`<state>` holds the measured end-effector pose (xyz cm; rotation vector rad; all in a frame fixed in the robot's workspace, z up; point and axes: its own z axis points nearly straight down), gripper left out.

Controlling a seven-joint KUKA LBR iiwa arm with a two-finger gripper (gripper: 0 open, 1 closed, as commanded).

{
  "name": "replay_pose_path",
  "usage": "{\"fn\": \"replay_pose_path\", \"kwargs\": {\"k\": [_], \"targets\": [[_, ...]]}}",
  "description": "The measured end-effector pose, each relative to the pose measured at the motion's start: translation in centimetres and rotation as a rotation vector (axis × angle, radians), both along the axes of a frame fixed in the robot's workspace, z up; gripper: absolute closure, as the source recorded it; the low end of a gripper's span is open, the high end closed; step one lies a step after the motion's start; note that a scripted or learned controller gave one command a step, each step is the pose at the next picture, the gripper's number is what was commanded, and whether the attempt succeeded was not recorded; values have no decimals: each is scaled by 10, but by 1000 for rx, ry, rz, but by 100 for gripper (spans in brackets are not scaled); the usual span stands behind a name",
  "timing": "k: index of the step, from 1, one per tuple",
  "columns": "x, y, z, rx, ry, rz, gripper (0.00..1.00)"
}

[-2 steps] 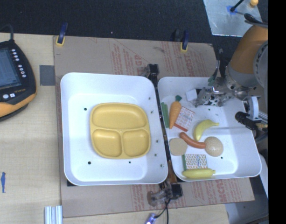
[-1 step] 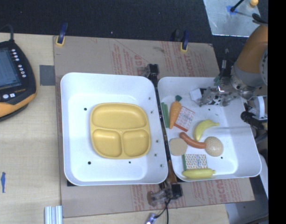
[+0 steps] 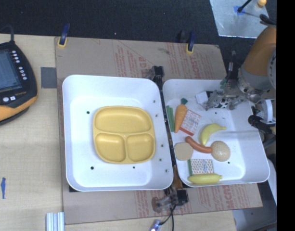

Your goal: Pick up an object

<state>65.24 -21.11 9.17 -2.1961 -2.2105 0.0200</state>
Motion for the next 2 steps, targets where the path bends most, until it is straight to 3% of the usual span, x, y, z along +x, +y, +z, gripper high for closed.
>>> {"fn": "replay_pose_path", "kwargs": {"k": [2], "targets": [[0, 0, -1, 0, 0, 1, 0]]}}
